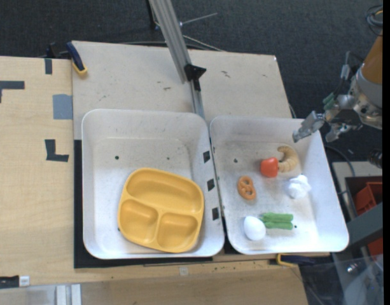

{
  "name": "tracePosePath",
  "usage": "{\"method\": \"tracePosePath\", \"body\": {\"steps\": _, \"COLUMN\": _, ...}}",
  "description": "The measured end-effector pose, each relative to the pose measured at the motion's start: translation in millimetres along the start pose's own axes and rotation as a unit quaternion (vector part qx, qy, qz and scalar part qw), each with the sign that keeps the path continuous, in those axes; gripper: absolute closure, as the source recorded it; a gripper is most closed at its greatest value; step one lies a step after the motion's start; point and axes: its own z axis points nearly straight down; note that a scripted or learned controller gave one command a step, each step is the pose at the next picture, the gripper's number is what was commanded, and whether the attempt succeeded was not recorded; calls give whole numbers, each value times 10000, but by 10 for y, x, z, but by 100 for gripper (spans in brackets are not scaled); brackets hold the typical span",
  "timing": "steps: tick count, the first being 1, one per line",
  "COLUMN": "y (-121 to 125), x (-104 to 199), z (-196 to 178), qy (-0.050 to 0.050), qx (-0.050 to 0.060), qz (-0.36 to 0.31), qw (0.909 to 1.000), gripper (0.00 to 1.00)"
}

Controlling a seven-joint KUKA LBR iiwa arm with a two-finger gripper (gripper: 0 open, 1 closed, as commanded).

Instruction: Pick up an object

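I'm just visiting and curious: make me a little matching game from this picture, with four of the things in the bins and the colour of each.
Things:
1. divided tray
2. egg
3. pretzel
4. bean pods

Colours:
A. green
B. orange-brown
C. yellow
D. white

Pairs: 1-C, 2-D, 3-B, 4-A

You have a pale bench (137,81) here with two shallow white bins sitting on it side by side, touching along their inner edges. The left bin (93,170) and the right bin (328,215) rest on a dark mat (78,202). A yellow-and-blue clamp (76,58) lies at the bench's far left corner.
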Motion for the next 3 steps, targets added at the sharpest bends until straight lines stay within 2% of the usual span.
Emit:
{"method": "tracePosePath", "body": {"steps": 1, "y": 0, "x": 0, "z": 0, "qy": 0, "qx": 0, "qz": 1, "qw": 10000, "gripper": 0}}
{"method": "tracePosePath", "body": {"steps": 3, "y": -66, "x": 34, "z": 947, "qy": 2, "qx": 26, "qz": 6, "qw": 10000, "gripper": 0}}
